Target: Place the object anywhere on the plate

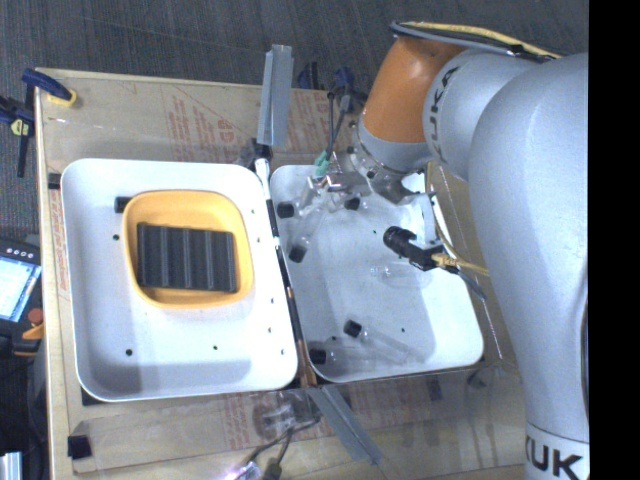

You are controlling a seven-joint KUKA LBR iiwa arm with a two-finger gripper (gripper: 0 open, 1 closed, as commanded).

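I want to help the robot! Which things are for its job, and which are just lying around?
For the job: yellow plate in the left bin; gripper; maybe the small black piece in the right bin.
Lying about: blue clamp; screen at the bench's edge.

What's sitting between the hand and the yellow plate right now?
In the camera view, between the hand and the yellow plate lie bare white floor of the right bin, the two bins' adjoining rims, then bare floor of the left bin.
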